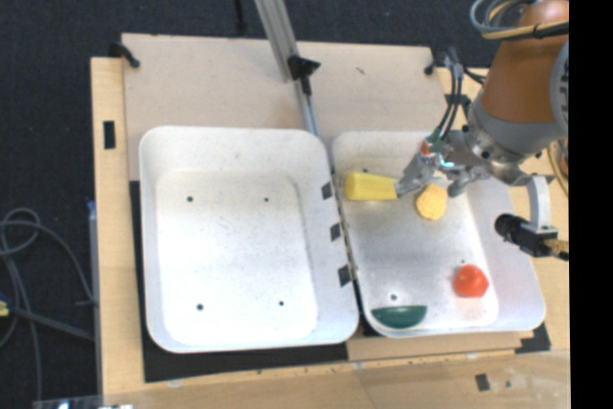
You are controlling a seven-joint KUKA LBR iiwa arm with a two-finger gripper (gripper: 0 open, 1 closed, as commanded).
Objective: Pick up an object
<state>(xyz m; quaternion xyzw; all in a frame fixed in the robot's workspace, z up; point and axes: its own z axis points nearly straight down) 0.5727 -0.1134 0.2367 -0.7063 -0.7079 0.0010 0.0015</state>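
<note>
The right bin holds a yellow block near its upper left wall, a yellow-orange rounded object in its upper middle, a red-orange ball low on the right, and a dark green bowl-like piece at the front rim. My gripper hangs over the upper part of this bin, just above the yellow-orange object, its fingers spread to either side. Nothing sits between the fingers.
The left bin lies beside the right one. A slanted aluminium post rises from the back of the bench and meets it between the bins. Cables lie on the dark floor at the left.
</note>
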